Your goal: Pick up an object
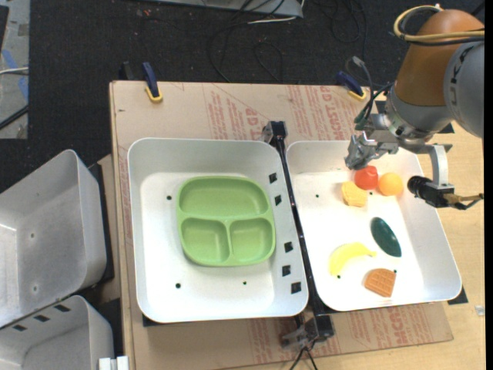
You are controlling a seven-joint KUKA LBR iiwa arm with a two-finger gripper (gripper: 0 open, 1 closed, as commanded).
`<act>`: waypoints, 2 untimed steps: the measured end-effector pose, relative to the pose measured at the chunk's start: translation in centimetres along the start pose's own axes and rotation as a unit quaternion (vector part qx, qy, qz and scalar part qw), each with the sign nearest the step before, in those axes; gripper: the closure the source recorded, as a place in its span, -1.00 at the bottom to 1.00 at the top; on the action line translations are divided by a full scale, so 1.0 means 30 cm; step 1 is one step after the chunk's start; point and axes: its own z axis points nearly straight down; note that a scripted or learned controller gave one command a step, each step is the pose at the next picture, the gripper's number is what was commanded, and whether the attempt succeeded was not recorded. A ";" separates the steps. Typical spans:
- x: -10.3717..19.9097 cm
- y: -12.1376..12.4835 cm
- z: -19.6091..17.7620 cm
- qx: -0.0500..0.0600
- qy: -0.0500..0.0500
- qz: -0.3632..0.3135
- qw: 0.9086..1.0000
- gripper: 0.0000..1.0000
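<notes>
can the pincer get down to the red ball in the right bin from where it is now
Probably yes. The pincer hangs just above the red ball, with nothing over the ball. The orange ball and yellow block sit tight beside it, so they might get nudged.

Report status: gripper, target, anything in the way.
Gripper low over right bin, far end, nothing seen held. Red ball just below it. Orange ball and yellow piece crowd it.
</notes>
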 end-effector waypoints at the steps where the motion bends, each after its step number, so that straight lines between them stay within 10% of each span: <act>1: 0.000 0.004 -0.093 0.000 0.000 0.000 1.000 1.00; 2: 0.185 -0.100 -0.090 0.003 0.002 -0.003 1.000 1.00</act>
